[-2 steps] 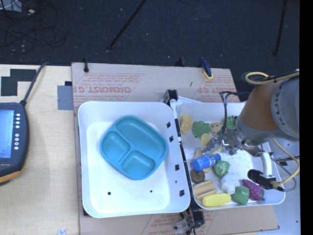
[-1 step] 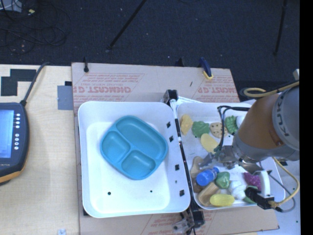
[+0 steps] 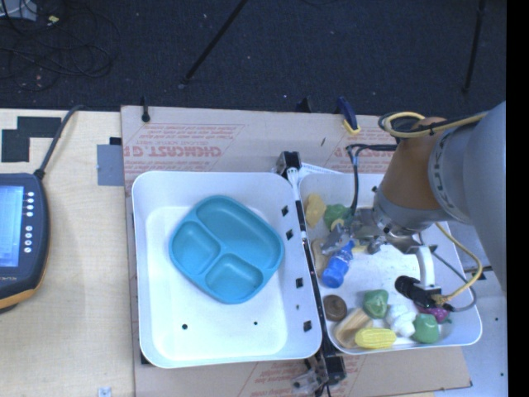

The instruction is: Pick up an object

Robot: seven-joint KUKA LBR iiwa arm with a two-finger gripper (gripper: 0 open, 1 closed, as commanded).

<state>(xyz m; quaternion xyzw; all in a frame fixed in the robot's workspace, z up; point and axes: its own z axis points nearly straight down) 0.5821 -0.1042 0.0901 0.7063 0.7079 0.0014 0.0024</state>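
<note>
Nearest the lens, high over the bench: the grey arm [image 3: 473, 172] with its orange band, reaching in from the right across the right bin [image 3: 473, 331]. At its tip, the gripper [image 3: 348, 242], down low among the clutter near that bin's left wall, just over the upper end of a blue bottle [image 3: 334, 269] lying at a slant. Touching it or merely close: impossible to say from this angle. Equally impossible to tell whether spread, closed or clamped on anything, with nothing plainly held.

Just beyond the gripper, a yellow toy [image 3: 315, 209] and a green toy [image 3: 335, 215], tucked toward the bin's far left corner. Toward the near rim, bunched together: a brown disc [image 3: 335, 307], a green pepper [image 3: 376, 303], a corn cob [image 3: 374, 337], a white lump [image 3: 402, 321] and a second green piece [image 3: 426, 327]. In the left bin [image 3: 140, 263], a blue divided plate [image 3: 225, 248], well apart from the action.

By the look of it, the approach-and-grasp step, with the lift not yet made. Likeliest target: the blue bottle, in the right bin close to the wall next to the left bin. Called for next: settling squarely across the bottle's body, closing firmly, then rising straight up, clear of the wall and of the yellow and green toys close by.
</note>
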